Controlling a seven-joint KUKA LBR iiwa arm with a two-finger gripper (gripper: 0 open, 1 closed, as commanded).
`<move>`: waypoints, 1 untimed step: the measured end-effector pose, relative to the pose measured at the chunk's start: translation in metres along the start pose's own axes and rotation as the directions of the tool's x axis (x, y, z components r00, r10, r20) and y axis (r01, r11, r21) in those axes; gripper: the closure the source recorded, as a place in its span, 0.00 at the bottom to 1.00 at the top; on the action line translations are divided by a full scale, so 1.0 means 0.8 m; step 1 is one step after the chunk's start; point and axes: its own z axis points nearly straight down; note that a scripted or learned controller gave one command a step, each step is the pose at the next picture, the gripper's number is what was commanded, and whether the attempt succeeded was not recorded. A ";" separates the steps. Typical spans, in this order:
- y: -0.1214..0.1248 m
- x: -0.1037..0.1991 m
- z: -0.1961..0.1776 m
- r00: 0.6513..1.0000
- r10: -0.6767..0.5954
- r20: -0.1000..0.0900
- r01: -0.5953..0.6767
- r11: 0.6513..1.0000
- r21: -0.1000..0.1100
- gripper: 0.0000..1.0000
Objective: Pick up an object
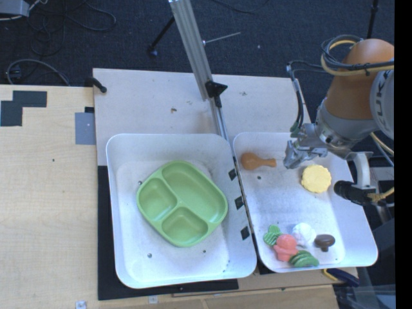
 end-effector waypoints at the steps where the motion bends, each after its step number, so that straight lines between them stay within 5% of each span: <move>1: 0.000 -0.010 -0.057 1.000 -0.001 0.001 0.001 1.000 -0.001 1.00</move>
